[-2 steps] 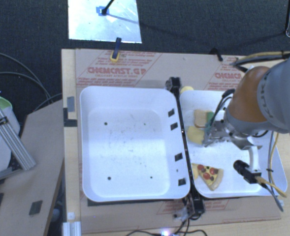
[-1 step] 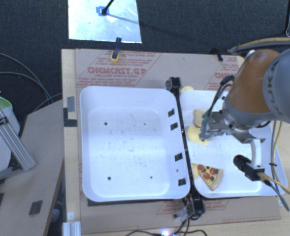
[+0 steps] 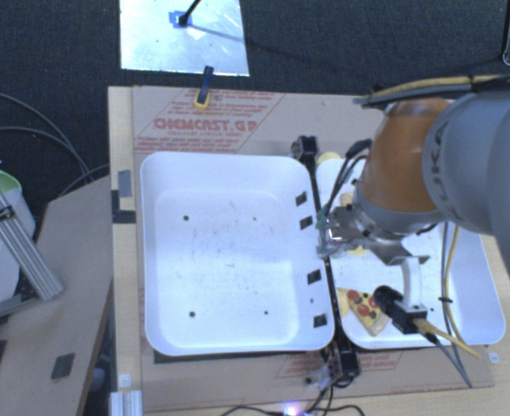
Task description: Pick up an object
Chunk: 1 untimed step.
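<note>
On the worktop, the left white bin sits at 9 o'clock of its twin. The right white bin holds a pale yellow piece in its 11 o'clock corner and a pizza slice toy lying flat near 7 o'clock. The grey arm reaches in from 3 o'clock, its wrist over that bin's 9 o'clock edge. The slice lies at 5 o'clock of the wrist, apart from it. Whether the jaws are apart or together cannot be told.
</note>
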Each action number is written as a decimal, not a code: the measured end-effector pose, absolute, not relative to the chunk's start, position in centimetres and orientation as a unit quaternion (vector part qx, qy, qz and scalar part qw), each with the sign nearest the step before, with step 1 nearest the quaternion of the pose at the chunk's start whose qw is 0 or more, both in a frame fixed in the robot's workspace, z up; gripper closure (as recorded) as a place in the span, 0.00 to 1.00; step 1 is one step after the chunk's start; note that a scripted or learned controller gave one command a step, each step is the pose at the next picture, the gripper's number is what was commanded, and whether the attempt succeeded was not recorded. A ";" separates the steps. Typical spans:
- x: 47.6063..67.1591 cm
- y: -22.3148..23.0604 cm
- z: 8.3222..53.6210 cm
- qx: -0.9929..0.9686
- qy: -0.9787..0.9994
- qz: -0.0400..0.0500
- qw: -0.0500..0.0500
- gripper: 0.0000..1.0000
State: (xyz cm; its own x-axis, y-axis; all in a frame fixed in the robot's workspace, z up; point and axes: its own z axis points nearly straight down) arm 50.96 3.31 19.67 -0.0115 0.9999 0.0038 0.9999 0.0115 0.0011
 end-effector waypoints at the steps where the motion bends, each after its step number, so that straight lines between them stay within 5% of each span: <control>1: 48.6 3.2 18.4 -0.707 -0.708 0.000 0.000 1.00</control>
State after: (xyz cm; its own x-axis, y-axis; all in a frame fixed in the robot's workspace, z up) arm 48.59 3.24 18.35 -0.0016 1.0000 0.0006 1.0000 0.0016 -0.0007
